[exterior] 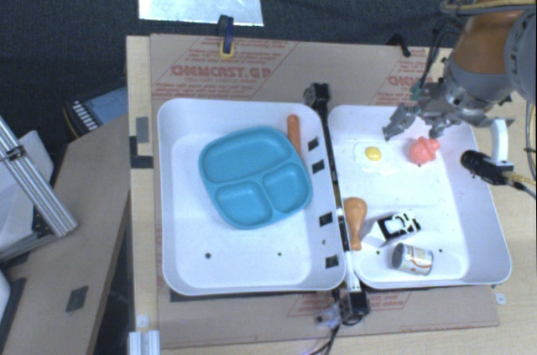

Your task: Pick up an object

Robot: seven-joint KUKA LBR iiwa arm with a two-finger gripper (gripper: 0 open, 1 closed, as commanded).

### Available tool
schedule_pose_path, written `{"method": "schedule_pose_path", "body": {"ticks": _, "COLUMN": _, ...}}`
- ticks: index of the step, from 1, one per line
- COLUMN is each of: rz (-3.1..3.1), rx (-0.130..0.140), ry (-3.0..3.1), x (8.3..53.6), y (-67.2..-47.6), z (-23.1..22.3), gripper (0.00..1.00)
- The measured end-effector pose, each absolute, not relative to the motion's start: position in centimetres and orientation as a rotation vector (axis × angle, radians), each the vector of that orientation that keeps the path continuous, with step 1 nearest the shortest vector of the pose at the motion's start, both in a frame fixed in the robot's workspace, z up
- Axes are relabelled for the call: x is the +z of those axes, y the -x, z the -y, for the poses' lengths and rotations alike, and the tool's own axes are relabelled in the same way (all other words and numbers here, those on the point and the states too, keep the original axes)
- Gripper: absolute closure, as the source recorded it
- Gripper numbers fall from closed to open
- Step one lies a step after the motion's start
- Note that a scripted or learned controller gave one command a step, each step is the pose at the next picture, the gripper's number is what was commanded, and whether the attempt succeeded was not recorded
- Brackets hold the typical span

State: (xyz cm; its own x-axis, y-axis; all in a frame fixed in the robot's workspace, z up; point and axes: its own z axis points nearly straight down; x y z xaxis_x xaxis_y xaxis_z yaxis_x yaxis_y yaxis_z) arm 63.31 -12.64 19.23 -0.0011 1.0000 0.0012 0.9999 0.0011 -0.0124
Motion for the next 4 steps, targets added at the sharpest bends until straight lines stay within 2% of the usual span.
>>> {"method": "schedule_pose_path", "body": {"ticks": 1, "rz": 2.226, "rx": 0.0, "ry": 2.218, "x": 20.1, "y": -63.6, "z": 12.6, "gripper": 0.0}}
{"method": "schedule_pose_path", "body": {"ticks": 3, "rz": 2.224, "rx": -0.001, "ry": 2.221, "x": 9.0, "y": -63.7, "z": 13.0, "gripper": 0.0}}
{"method": "schedule_pose_path", "body": {"ticks": 4, "rz": 2.225, "rx": -0.003, "ry": 2.223, "x": 10.2, "y": -63.7, "z": 13.0, "gripper": 1.0}}
